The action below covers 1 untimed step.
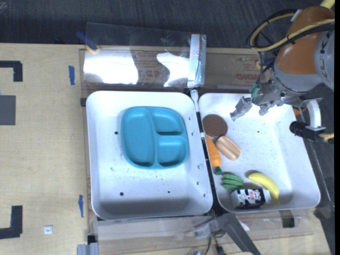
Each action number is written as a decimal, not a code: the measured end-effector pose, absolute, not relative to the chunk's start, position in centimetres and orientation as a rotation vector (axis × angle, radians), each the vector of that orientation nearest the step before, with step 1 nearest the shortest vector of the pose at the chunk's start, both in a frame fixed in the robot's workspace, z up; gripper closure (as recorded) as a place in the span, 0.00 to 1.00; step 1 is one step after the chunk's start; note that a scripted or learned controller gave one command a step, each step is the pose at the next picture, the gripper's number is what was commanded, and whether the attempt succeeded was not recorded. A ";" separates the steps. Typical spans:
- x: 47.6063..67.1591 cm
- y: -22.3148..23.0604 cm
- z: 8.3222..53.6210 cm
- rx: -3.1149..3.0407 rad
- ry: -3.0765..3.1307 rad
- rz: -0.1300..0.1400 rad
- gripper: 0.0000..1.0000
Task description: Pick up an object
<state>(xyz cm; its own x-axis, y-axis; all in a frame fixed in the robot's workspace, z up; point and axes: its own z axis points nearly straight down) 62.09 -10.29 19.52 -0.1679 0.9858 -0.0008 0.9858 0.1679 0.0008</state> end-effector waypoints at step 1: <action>63.8 -9.7 10.6 1.876 2.534 -0.009 0.00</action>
